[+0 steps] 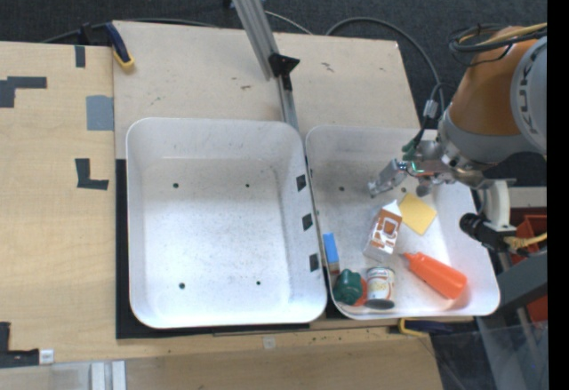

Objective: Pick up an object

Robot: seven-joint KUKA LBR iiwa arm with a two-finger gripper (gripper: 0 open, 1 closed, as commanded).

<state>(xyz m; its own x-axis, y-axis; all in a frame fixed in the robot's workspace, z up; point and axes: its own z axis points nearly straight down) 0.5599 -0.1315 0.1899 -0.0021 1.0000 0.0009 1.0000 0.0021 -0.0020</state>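
The end effector, grip state unclear, hovers just above the carton, next needing descent to grasp

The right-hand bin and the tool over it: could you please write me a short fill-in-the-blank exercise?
1. The yellow block lies in the ____ bin.
2. The orange bottle lies nearest that bin's ____ corner.
3. The tool hangs over the ____ bin.
4. The small tin stands beside a ____ object.

Missing words: right; front right; right; green
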